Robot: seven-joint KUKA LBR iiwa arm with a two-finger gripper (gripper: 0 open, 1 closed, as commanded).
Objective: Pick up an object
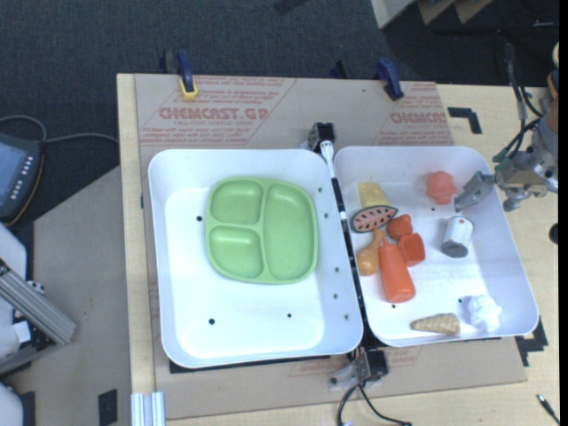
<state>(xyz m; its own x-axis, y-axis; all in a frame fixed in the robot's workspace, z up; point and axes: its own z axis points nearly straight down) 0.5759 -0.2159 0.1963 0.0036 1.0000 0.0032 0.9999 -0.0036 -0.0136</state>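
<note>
The hand (491,187) hangs at the right bin's (519,273) far right rim, carrying nothing — whether released or clenched I cannot tell. This looks like the approach step. The nearest candidate, a small white cup (456,236), lies just below-left — next, centre over it and descend.

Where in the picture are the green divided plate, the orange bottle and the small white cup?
green divided plate (264,230): camera view, on the ridge between its compartments.
orange bottle (396,273): camera view, on the middle of its body.
small white cup (457,234): camera view, on its white side wall.
</note>
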